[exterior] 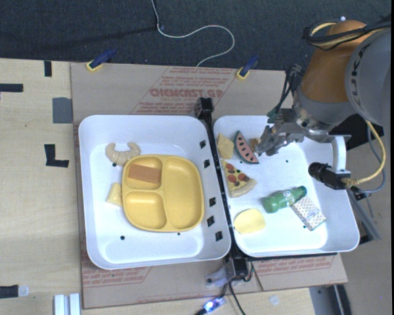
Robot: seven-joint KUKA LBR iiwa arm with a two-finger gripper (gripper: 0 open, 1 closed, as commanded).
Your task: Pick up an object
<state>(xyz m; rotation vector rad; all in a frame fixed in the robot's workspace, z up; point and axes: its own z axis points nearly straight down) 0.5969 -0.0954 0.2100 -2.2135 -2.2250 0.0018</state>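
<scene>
Bench: a tan wooden surface [26,195] with black tape marks, topped by a brown cardboard sheet [177,90] that carries two shallow white plastic bins side by side.
Arm: the grey robot arm with an orange band [331,64] enters from 2 o'clock and reaches down over the right bin's upper left part.
Left bin: a white tray [98,241] at 9 o'clock of the right one, touching it along the middle divider.
Right bin: a white tray [341,235] at 3 o'clock.
Yellow divided plate: a yellow plastic plate with three compartments [174,199] sits in the middle of the left bin; a brown toast-like slab [144,172] lies in its upper left compartment.
Croissant: a pale tan toy croissant [121,151] lies at 11 o'clock of the plate, just beside it.
Gripper: the dark two-finger gripper [268,143] hangs just beside a toy watermelon slice, red with a green rind [245,147]; whether its fingers are parted or closed cannot be told.
Pizza slice: a toy pizza wedge [238,178] at 6 o'clock of the watermelon.
Green bottle: a small green plastic bottle [284,199] lies on its side mid-bin.
Yellow disc: a pale yellow rounded piece [249,221] at 7 o'clock of the bottle.
Patterned packet: a small speckled white packet [309,212] touches the bottle's right end.
</scene>
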